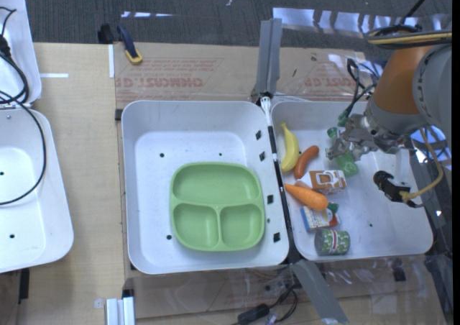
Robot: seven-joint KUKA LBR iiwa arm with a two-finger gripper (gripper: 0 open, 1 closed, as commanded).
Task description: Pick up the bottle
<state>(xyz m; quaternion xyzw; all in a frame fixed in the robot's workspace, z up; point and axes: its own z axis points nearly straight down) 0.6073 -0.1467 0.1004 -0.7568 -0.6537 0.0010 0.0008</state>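
A green bottle [349, 167] lies in the right bin [392, 234], towards its back and middle. Only parts of it show, since the gripper [343, 145] sits low right over it. The grey arm with its orange band [402, 83] reaches in from the right. The wrist hides how the gripper meets the bottle.
Left of the bottle lie a banana [290, 147], a red pepper [307, 160], a small carton [328, 181], a carrot [307, 196], a blue packet [315, 217] and a green can [332, 241]. A green divided plate [217, 206] sits in the left bin [144, 129].
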